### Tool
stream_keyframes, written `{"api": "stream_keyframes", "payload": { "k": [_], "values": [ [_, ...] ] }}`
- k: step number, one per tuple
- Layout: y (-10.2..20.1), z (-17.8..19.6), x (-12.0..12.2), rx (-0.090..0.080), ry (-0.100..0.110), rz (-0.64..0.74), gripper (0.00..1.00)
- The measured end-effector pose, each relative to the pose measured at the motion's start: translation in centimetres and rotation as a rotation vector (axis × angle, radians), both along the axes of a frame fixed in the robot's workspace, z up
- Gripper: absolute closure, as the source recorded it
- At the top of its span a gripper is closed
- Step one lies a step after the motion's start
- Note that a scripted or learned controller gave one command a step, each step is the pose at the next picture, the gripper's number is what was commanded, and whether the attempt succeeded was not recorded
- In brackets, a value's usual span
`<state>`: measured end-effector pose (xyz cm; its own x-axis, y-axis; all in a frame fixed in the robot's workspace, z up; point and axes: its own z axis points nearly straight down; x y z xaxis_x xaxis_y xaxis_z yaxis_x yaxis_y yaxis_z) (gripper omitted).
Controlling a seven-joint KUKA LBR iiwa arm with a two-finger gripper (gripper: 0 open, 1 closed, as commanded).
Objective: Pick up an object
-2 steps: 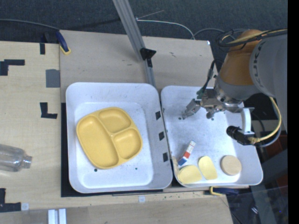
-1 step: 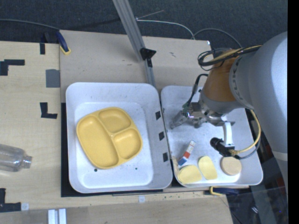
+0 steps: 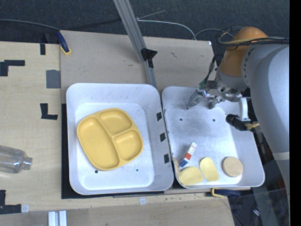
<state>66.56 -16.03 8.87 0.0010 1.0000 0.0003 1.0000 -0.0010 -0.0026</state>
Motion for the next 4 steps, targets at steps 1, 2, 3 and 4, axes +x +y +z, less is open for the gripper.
{"api": "stream_keyframes", "payload": {
  "k": [1,2,3,4],
  "values": [
    [3.9,6.5,1.5,0.0,-0.009,0.006,0.0],
    [6.0,0.1,1.2,-0.011,0.02,-0.002,0.0],
    [5.9,1.1,1.1,-0.011,0.021,-0.003,1.0],
    [-0.1,1.1,1.2,0.012,0.019,0.0,1.0]
  ]
}}
